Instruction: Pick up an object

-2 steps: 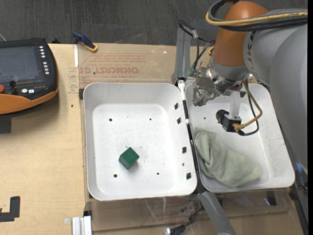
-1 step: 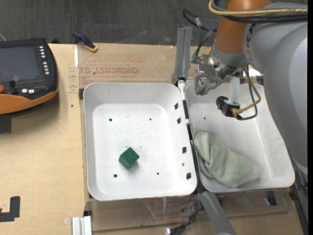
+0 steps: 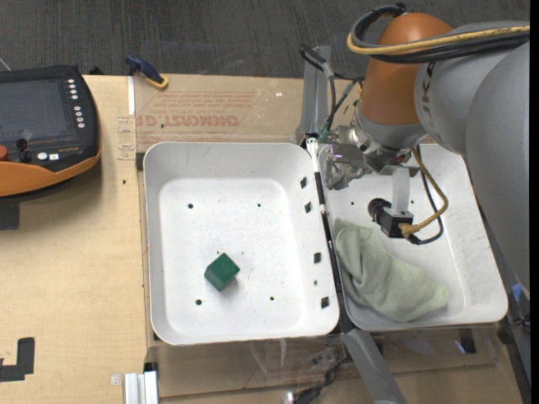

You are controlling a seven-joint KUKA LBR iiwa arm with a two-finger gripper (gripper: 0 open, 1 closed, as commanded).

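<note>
cloth (image 3: 387,278) near, right bin (image 3: 472,242): soft, light, we'd pinch a fold | green cube (image 3: 222,272), left bin (image 3: 253,217): rigid, take flat sides | gripper (image 3: 347,168) beyond cloth: open or closed, we cannot tell

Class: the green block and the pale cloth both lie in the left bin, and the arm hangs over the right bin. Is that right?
No. The camera view shows the cloth in the right bin; the green block does lie in the left bin, and the arm hangs over the right bin.

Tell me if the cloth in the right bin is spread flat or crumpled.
Crumpled: the cloth lies heaped, with folds, in the right bin's near-left part.
</note>
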